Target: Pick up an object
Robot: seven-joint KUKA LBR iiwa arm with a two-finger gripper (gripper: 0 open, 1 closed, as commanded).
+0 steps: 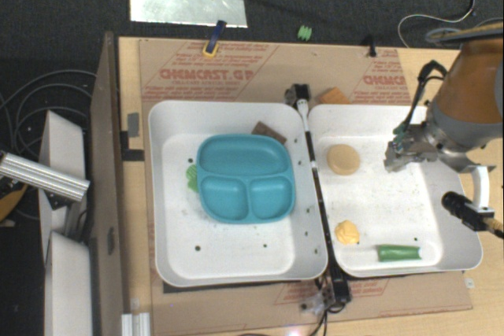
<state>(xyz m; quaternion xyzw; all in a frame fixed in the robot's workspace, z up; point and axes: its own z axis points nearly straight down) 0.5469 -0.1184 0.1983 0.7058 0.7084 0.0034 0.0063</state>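
Camera view shows the claw [394,156] low over the right bin [457,248], and I cannot tell whether it is released or clenched; nothing is visibly held, so by my judgement the pick is not yet done. A tan round piece [343,159] lies just to its left, a yellow lump [347,232] and a green stick [398,252] below it near the bin's front wall. Bare floor surrounds the round piece, while the divider between bins [313,169] stands further left.

Grey arm [472,102] entering from right, gripper [396,153] pointing left
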